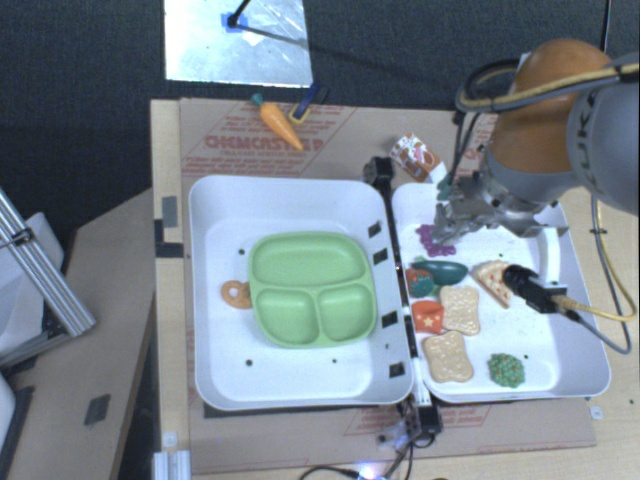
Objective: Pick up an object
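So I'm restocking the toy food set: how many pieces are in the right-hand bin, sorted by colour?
Purple piece: 1
Teal pieces, touching each other: 2
Red piece: 1
Tan pieces: 3
Green piece: 1
Total in the right bin: 8
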You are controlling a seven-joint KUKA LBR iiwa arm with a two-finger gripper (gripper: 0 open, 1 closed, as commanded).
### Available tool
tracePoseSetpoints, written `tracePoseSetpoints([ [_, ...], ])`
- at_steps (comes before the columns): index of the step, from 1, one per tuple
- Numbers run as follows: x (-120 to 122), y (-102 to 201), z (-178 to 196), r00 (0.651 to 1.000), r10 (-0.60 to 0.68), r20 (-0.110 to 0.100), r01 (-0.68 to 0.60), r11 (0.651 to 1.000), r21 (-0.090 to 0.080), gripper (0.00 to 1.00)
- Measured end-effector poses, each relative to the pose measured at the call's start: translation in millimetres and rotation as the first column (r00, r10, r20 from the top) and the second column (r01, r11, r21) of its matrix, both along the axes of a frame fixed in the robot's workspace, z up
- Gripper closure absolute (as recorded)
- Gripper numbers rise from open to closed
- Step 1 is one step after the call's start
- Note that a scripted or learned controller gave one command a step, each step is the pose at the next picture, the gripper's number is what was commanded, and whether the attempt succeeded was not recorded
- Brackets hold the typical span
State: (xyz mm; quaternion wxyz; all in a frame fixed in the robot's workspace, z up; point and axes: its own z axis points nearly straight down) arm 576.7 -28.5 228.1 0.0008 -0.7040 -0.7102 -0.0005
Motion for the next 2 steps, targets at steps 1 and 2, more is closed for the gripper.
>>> tracePoseSetpoints([
  [1,-16,51,7,1.000,0.001,0.000,-0.001,1.000,0.000,1.00],
  [2,-41,86,-9,1.000,0.000,-0.002,0.000,1.000,0.000,1.00],
])
